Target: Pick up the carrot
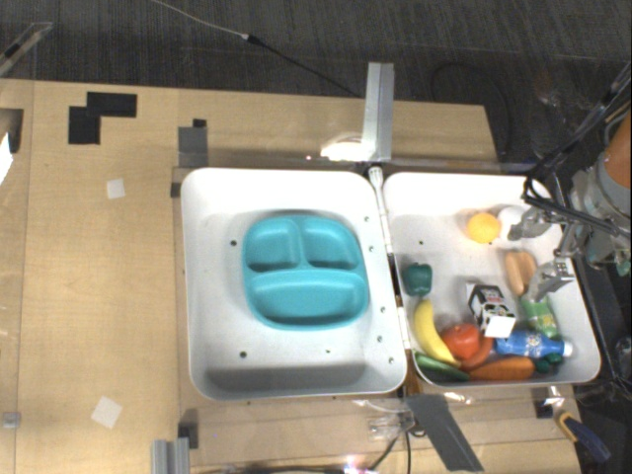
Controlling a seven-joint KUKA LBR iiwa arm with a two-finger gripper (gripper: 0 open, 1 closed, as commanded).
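My pincer [538,257] above the right bin's [434,197] far-right side, fingers spread, nothing between them.
Carrot [504,369] lies along the near wall, touching the tomato [461,343] and blue bottle [528,346]; banana [428,330] further left.

No text, brand name or number can be read here. A blue bottle [529,346] lying just below the gripper [546,255] has a white label, but its print is too small to make out. A small black-and-white box [489,303], to the gripper's lower left, carries markings that are equally illegible.
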